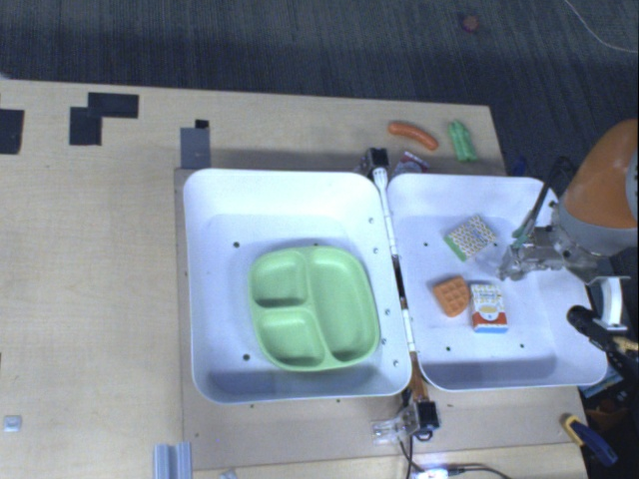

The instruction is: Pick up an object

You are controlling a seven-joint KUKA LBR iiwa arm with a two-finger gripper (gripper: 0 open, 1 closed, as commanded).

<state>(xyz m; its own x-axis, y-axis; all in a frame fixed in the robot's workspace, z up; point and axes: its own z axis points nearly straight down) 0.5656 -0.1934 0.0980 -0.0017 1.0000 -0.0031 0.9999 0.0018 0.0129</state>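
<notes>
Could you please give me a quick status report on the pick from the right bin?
Gripper low over right bin, nothing seen held. Waffle, small carton, patterned packet lie loose nearby. Path unobstructed.

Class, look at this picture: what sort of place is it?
Probably a robotics lab bench: a robot arm reaches over two white bins, one holding a green divided plate, the other toy food like a waffle.

I see even, cool overhead light. Soft overall focus; white bins (300, 193) bright without harsh glare. Faint shadows pool along their lower inner walls. Top of frame dim.
</notes>
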